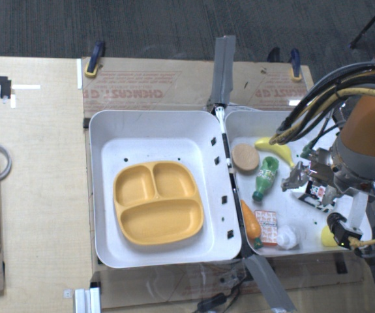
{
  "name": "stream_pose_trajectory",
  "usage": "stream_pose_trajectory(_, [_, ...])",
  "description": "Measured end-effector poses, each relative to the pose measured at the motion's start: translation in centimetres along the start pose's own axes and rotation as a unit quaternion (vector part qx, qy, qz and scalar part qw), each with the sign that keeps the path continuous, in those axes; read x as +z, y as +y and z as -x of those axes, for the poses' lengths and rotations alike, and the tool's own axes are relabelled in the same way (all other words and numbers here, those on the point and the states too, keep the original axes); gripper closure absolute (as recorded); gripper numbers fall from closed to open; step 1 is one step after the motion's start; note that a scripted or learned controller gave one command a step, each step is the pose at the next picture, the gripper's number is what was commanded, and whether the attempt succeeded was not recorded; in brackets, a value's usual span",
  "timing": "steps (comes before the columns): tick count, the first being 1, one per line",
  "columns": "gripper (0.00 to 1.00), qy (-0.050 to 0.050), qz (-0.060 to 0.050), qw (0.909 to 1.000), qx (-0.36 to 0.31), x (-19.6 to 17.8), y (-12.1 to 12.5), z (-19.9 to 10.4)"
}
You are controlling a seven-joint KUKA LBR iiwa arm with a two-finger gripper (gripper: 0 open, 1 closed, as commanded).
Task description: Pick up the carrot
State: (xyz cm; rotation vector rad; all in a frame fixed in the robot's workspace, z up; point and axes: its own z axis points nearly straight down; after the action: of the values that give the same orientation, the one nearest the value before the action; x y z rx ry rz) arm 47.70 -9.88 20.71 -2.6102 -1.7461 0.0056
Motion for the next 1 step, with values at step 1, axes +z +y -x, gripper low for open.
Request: stream_pose_trajectory(1, [0.00,-0.001,-0.001,0.9999,0.013,1.70,-2.87,-6.85])
